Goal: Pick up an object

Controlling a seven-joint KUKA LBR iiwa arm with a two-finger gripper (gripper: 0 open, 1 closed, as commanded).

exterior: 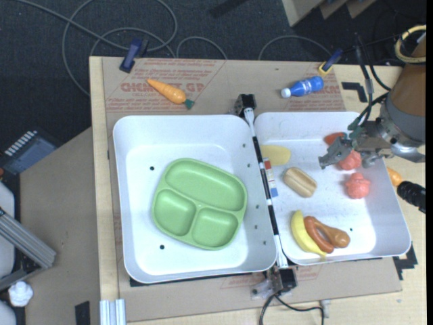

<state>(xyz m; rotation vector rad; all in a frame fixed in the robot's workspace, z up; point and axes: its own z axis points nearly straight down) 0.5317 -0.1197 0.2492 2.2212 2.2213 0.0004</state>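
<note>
I've got the pincer (340,156) low, just above the pink lump (357,185); grip state unclear. Next, I'd centre and descend.

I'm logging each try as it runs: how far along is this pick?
Done: the arm has reached into the right bin, with the gripper low among the pink pieces. In hand: nothing visibly between its fingers. Left: closing on an object and lifting it; the bread roll, banana and sausage lie on the bin floor.
</note>
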